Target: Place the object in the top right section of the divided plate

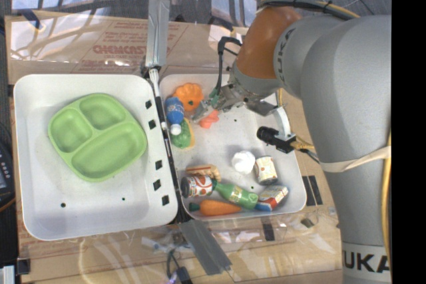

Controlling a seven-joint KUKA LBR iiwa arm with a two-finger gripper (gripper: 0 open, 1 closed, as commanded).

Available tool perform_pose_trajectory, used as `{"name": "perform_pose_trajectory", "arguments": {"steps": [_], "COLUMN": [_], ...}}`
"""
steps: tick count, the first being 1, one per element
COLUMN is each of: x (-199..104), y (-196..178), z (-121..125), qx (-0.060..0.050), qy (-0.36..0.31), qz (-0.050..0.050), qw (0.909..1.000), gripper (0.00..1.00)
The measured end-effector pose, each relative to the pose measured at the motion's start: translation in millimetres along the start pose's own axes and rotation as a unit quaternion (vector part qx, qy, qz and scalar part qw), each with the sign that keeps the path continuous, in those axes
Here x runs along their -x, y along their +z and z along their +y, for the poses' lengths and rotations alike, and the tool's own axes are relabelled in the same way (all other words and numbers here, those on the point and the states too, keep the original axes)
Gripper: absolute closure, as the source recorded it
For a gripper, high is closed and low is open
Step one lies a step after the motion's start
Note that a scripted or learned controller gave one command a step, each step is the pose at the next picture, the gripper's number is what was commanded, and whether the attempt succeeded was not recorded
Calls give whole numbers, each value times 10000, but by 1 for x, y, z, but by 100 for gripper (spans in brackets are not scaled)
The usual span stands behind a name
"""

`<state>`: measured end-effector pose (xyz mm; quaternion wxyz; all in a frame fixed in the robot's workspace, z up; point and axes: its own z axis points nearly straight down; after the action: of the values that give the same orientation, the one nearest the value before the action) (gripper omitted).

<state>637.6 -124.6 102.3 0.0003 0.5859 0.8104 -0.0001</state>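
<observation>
step: pick phase; the gripper [214, 105] hung low in the right bin [293, 163], over a small salmon-pink object [209, 120] beside an orange toy [189, 95].
gripper: fingers blurred under the wrist; opening could not be told.
plate: the green divided plate [97, 136] sat in the left bin [40, 203], top right section bare.
next: likely a secure grasp, a lift, then a carry left across the divider.
hidden: contact with the pink object unclear.

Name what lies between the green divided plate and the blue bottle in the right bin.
In the camera view, bare white floor of the left bin, then the two bins' adjoining walls, separate the green divided plate from the blue bottle.
</observation>
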Motion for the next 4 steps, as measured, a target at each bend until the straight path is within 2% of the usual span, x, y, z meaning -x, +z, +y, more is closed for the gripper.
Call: {"name": "perform_pose_trajectory", "arguments": {"steps": [1, 2, 3, 4], "x": [-77, -146, -200, -289], "y": [-91, -96, -89, -18], "z": [26, 54, 56, 58], "qx": [3, 1, -16, 108], "qy": [-1709, -3189, -4563, -5690], "qz": [-4, -4, 11, -43], "qw": [9853, 9478, 8898, 8223], "gripper": [100, 100, 100, 100]}}
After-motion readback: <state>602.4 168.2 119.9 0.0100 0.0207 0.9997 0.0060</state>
